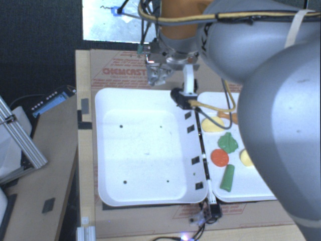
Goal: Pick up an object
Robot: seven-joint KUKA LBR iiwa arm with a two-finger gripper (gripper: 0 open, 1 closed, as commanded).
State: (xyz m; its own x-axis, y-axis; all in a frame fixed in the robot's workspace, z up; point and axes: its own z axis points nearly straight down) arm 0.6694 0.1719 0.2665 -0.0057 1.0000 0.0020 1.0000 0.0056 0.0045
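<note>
Nearest us bulked the grey arm (281, 109). Its end effector (158, 77) hung by the far rim of the left bin (145, 149), toward the table's far edge; open or closed, we could not tell. Nothing seemed picked yet: the red disc (219, 157) and green stick (227, 177) lay in the right bin (243, 187), demanding a shift across and a descent. Red lettering (123, 71) read "CHEMCAST".
</note>
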